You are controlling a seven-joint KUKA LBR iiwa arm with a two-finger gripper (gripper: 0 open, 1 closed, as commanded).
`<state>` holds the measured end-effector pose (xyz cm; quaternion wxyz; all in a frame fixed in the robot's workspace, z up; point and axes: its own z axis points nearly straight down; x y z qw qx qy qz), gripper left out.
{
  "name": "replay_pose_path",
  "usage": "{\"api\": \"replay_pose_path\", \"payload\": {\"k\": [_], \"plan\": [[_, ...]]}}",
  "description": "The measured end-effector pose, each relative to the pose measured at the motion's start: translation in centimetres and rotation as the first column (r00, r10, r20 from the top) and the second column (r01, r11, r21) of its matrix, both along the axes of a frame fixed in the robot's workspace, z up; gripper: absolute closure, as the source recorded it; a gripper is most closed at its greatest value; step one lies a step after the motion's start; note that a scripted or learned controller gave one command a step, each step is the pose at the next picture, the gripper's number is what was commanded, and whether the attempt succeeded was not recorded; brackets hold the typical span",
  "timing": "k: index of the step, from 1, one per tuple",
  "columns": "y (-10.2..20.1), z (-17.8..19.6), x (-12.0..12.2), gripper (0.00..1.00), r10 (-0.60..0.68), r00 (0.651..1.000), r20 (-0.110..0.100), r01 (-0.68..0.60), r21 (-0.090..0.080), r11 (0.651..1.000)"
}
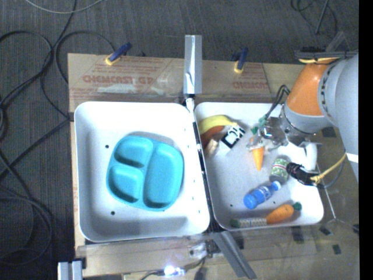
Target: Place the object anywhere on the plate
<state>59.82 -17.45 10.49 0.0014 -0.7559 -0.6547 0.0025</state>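
A blue plate (145, 171) with three compartments lies in the left white bin (87, 127). My gripper (263, 134) hangs over the upper middle of the right bin (312, 212). Just below its tip lies a small orange carrot-shaped piece (258, 156), pointing down in the view. Whether the gripper touches it is unclear. Nothing lies on the plate.
The right bin also holds a yellow banana (214, 122), a black-and-white block (232, 136), a green can (280, 169), a blue bottle (260, 195), a larger carrot (281, 213) and a thin stick (249, 221). A metal divider post (192, 69) stands between the bins at the back.
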Motion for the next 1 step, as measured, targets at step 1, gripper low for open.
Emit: {"api": "replay_pose_path", "payload": {"k": [1], "plan": [[9.4, 15.41, -0.5, 1.0, 0.2, 0.98, 0.005, -0.2, 0.001, 0.98]]}}
